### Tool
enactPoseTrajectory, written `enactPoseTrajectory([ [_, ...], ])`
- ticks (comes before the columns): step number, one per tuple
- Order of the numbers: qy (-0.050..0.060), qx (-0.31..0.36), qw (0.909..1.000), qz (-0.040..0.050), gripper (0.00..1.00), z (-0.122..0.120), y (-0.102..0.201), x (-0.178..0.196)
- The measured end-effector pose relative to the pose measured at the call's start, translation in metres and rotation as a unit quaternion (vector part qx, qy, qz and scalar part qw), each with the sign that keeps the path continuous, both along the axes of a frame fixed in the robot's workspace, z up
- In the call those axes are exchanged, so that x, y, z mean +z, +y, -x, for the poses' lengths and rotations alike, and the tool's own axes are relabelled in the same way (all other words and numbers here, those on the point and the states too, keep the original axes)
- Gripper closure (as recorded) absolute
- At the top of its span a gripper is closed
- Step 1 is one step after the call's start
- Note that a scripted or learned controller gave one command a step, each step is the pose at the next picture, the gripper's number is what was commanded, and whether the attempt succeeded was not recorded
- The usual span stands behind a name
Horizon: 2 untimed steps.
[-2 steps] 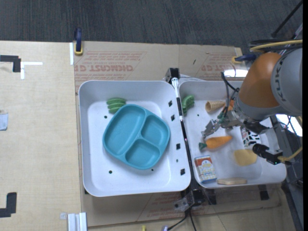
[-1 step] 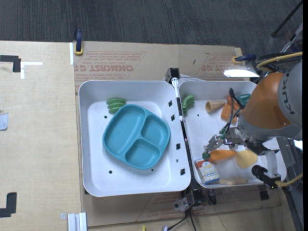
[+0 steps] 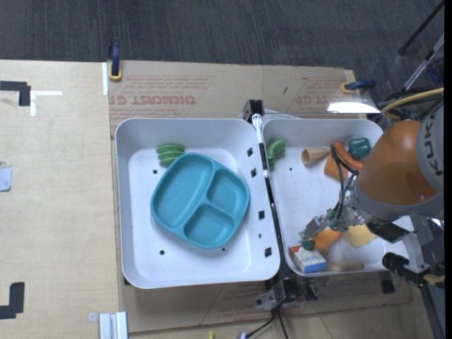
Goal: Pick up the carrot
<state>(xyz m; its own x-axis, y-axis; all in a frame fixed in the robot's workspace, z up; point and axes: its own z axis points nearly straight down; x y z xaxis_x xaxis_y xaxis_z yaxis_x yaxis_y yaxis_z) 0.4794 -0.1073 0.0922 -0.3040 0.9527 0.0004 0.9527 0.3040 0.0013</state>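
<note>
Two white bins (image 3: 127, 210) sit side by side; the arm (image 3: 395, 168) reaches into the right one, its gripper (image 3: 321, 226) low over the carrot (image 3: 326, 239) near the front wall. A clean pick likely needs centring along the carrot's length.

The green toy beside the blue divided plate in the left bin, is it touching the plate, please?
Touching: the camera view shows the green toy lying against the blue plate's upper-left rim.

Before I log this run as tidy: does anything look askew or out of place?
The blue divided plate sits turned at an angle in the left bin, a green toy at its upper corner. The toys in the right bin lie loosely scattered. Nothing looks spilled or broken.
</note>
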Motion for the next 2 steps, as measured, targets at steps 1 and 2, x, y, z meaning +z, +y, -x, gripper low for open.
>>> enactPoseTrajectory([
  [1,-0.003,-0.004,1.0,0.0007,1.0,-0.0024,-0.0009,0.0091],
  [2,-0.003,-0.003,1.0,0.0009,0.0,-0.0024,-0.001,0.0092],
])
